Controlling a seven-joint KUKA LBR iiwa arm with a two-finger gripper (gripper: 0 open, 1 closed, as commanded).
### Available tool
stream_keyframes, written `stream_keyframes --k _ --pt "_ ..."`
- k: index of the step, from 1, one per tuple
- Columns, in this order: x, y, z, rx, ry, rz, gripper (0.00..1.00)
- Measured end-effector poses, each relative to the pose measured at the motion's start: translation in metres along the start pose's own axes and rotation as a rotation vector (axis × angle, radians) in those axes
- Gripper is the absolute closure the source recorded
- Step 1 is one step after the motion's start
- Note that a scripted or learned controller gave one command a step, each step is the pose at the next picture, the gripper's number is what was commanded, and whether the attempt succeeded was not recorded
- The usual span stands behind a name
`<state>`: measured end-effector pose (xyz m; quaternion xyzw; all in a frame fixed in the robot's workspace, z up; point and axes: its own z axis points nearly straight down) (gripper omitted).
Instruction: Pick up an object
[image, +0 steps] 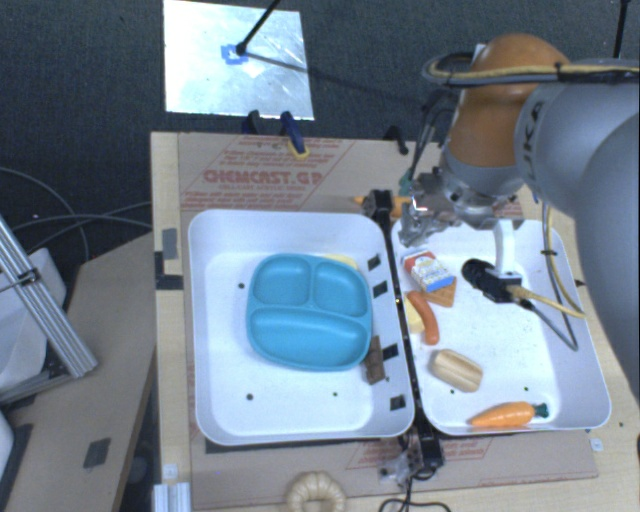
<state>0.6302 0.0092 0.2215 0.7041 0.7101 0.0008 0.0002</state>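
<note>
Nothing is lifted yet, as I read it: my claw hangs at the right bin's far-left corner, grip state I cannot tell. Just beside it lie a small carton, sausage, bread roll and carrot, all ungrasped.

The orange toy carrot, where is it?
The orange toy carrot with a green tip lies in the right white bin, near its front edge, just below the tan bread-roll toy.

Even, fairly bright overhead light with a cool blue cast. The white bins look nearly washed out, and the foil sheet glares. Shadows are soft and short. The nearby arm is blurred; detail is coarse.
</note>
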Motion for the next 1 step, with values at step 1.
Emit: stream_keyframes --k 1 --pt "0.0567 0.0096 0.0076 -0.001 0.001 -0.001 1.00"
